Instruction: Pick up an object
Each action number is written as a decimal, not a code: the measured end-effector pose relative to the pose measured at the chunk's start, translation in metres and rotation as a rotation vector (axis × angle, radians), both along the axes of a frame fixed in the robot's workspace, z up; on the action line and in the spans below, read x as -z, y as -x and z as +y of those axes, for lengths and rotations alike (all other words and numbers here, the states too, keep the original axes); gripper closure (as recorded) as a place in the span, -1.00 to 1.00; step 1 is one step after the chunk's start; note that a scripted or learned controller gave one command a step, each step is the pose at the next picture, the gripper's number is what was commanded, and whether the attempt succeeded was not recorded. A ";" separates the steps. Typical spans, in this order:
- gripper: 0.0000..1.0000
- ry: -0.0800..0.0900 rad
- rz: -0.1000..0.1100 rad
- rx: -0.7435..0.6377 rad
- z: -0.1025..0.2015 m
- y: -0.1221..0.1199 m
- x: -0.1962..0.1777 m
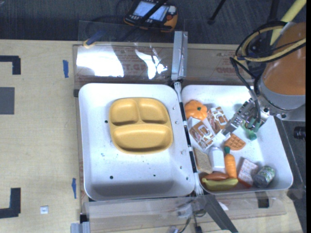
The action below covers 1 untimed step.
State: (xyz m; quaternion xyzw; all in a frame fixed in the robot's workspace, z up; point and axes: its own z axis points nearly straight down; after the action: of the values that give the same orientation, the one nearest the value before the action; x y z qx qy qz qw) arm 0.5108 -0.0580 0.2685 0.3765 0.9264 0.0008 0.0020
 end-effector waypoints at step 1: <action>1.00 0.001 -0.001 0.181 -0.024 -0.010 -0.097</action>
State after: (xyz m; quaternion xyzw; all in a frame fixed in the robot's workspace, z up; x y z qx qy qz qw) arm 0.5205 -0.0818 0.3652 0.4585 0.8887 0.0004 0.0024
